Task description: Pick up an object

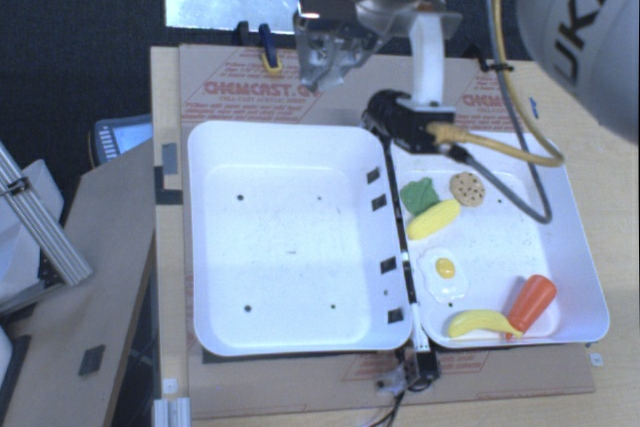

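Claw point(322, 65): hangs above the far edge of the bins, over the brown board beyond the left bin's back rim. We see metal fingers pointing down, blurred against the board. No object shows between them. How far apart they stand we cannot tell.

Just right of the claw, a white post rises from a black fitting point(405, 123) at the near back corner of the right bin, with a yellow cable point(500, 147) running off it to the right. The grey arm point(590, 5) fills the upper right.

Left bin point(215, 315): we see bare white floor with a few dark dots, no objects.

Right bin point(590, 310): holds all the candidates.
- green piece point(418, 194) near the back, touching the yellow corn-like piece point(433, 219) just in front of it
- round cookie point(467, 187) just beside them, to the right
- fried egg point(444, 273) mid-bin, close to the divider
- banana point(480, 323) at the front, its tip touching the orange carrot point(532, 303)

Progress, our judgement: the pick has not been made. Every item lies on the bin floor, well apart from the claw, and the claw is high and off to the left of where the items are. Left to do: travel over the right bin, descend on one item, close, lift. The egg looks flat and hard to grip; the carrot or corn piece looks the easier target.

Surface point(120, 215): pale wood showing left of the bins.
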You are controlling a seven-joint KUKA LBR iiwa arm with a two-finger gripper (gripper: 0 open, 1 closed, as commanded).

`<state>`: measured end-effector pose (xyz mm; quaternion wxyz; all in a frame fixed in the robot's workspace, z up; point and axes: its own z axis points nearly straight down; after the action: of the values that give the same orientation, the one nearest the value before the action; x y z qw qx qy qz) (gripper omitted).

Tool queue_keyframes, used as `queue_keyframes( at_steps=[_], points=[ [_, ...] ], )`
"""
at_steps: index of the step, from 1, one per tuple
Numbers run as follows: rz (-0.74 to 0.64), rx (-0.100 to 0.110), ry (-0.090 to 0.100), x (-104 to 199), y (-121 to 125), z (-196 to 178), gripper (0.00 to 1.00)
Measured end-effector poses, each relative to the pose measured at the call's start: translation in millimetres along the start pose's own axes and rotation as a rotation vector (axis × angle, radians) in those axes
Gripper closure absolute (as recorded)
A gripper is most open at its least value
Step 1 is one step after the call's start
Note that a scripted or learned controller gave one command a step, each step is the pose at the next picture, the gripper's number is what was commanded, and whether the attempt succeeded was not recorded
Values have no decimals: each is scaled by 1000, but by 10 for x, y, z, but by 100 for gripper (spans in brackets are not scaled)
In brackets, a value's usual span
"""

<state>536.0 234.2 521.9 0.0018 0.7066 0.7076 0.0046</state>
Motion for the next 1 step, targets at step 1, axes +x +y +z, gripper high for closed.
queue_keyframes(
  at_steps=[1],
  points=[
    [-6, 5, -1, 3, -9, -76, 100]
  ],
)
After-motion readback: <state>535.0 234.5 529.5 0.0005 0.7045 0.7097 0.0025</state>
